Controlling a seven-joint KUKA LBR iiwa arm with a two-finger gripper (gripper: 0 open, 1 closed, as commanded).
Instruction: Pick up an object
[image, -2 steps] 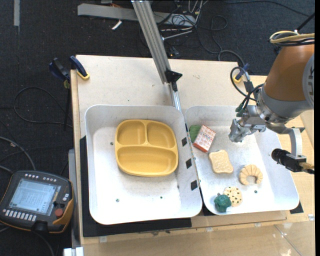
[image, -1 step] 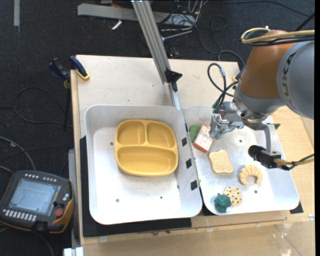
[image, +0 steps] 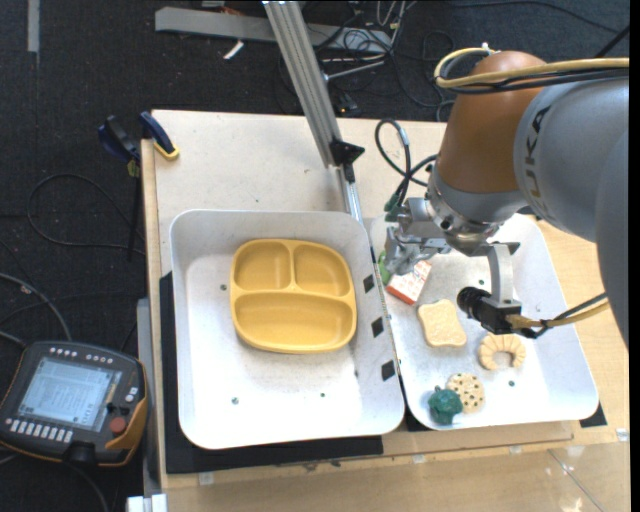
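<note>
My gripper (image: 402, 255) hangs low over the far left corner of the right bin (image: 560, 300); whether it's spread or pinched, I cannot tell from this angle. A red-and-white carton (image: 409, 285) sits right under it, touching or nearly so. Just nearer the camera lies a toast slice (image: 441, 324), with a croissant (image: 502, 351) beside that. Further along, a cookie (image: 465, 390) and green broccoli (image: 444, 403). Off to my left, the yellow divided plate (image: 293, 295) rests in the left bin (image: 200, 300).
</note>
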